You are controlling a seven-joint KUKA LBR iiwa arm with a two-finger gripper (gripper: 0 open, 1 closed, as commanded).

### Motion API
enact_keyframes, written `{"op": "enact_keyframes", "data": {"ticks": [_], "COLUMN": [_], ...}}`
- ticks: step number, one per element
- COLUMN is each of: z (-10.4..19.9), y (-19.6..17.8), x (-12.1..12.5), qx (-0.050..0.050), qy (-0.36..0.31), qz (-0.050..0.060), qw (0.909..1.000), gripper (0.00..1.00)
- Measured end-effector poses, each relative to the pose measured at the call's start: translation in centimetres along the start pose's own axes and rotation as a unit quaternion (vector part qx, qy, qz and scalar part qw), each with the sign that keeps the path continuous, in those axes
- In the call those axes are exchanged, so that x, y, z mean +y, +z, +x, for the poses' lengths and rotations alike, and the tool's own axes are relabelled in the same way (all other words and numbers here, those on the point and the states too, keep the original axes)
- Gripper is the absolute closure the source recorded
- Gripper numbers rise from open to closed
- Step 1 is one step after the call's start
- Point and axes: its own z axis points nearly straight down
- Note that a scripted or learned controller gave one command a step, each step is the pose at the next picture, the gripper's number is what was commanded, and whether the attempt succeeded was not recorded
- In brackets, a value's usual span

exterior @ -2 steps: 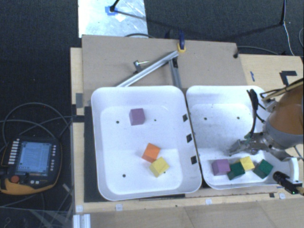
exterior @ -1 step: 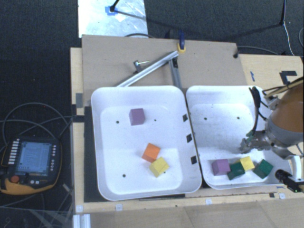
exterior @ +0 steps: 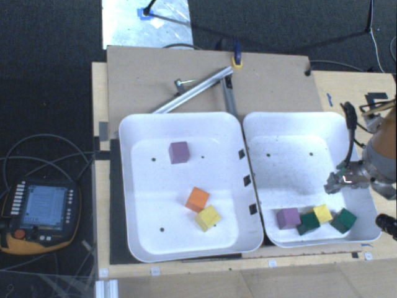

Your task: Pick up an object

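We note dark carpet flooring [exterior: 49,73] around a pale wooden bench [exterior: 205,278] topped with a brown board [exterior: 273,79]. At upper left lies a shiny sheet [exterior: 133,20]; at lower left, a handheld control pendant [exterior: 40,213] with black cables [exterior: 37,157].

left bin [exterior: 133,185]: three blocks | right bin [exterior: 291,132]: four blocks | end effector [exterior: 338,182] over right bin

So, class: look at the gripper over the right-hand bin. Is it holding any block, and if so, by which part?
Nothing is held. The gripper hangs over the right bin with no block between its fingers; the nearest blocks, like the yellow block, lie apart on the floor.
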Motion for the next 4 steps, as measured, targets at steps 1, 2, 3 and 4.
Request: {"op": "enact_keyframes", "data": {"ticks": [1,2,3,4], "z": [0.3,0.2,5.5,10.0], "y": [-4.9,-10.3,-10.7,-9.7], "x": [1.1,1.3,1.2,1.7], "qx": [0.0,0.0,0.002,0.002], "qy": [-0.002,-0.001,-0.004,-0.004], "qz": [-0.001,-0.001,0.002,0.002], "qw": [1.0,1.0,1.0,1.0], "gripper": [1.0,1.0,1.0,1.0]}}
